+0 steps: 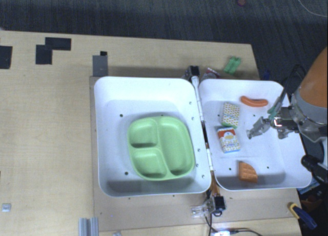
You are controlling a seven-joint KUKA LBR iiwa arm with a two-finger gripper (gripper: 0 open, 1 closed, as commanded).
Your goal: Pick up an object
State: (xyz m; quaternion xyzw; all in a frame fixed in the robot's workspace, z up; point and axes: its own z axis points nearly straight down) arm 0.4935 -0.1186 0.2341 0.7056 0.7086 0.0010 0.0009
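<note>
Right bin: orange wedge nearest, then carton, patterned packet, sausage farthest. Gripper hovers just right of the carton, fingers spread, holding nothing. Judged step: approach. Next move needs descent over 1 item, then closure.

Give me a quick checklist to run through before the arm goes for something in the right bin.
1. Pickable things lie in the right bin: hot dog, patterned packet, small carton, orange piece: ok.
2. Gripper is over the right bin: ok.
3. Nothing between the jaws: ok.
4. Jaw opening: cannot tell.
5. Nearest targets, carton and packet, lie apart from each other: cannot tell, they are close.
6. Green divided plate sits in the left bin, out of the way: ok.
</note>
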